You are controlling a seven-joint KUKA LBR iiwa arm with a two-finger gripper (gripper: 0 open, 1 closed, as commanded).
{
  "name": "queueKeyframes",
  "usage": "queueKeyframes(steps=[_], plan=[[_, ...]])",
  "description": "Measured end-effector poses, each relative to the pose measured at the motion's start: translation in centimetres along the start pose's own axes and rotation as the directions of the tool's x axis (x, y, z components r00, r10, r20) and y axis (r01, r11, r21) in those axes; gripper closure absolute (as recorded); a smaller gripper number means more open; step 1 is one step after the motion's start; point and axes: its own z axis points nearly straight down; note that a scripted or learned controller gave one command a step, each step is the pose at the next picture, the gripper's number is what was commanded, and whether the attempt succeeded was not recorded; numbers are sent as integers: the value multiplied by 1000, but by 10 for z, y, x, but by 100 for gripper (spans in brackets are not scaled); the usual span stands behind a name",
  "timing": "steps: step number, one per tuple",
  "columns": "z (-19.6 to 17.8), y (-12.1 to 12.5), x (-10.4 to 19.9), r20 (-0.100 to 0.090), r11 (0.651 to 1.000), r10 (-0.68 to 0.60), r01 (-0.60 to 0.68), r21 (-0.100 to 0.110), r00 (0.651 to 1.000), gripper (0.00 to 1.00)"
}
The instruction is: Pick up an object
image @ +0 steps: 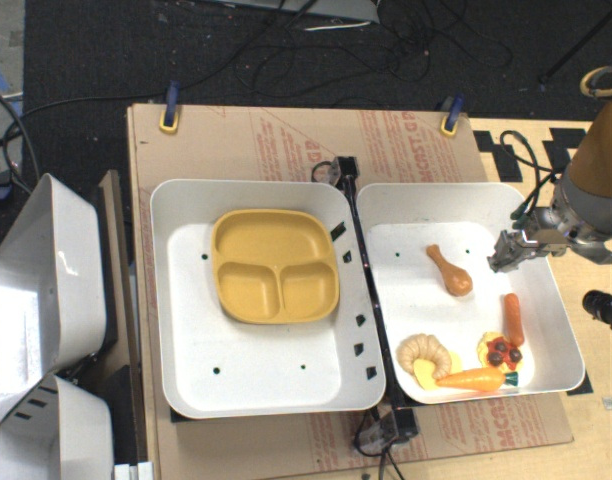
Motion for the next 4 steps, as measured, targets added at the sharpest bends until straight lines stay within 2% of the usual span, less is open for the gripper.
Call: queueKeyframes(steps=[1,3,4], plan=[[-13,8,52,-1,1000,-5,5,-1,1000,100],[-6,36,165,-1,1000,-5,5,1,1000,100],[-1,40,217,-1,1000,-5,5,1,1000,100]])
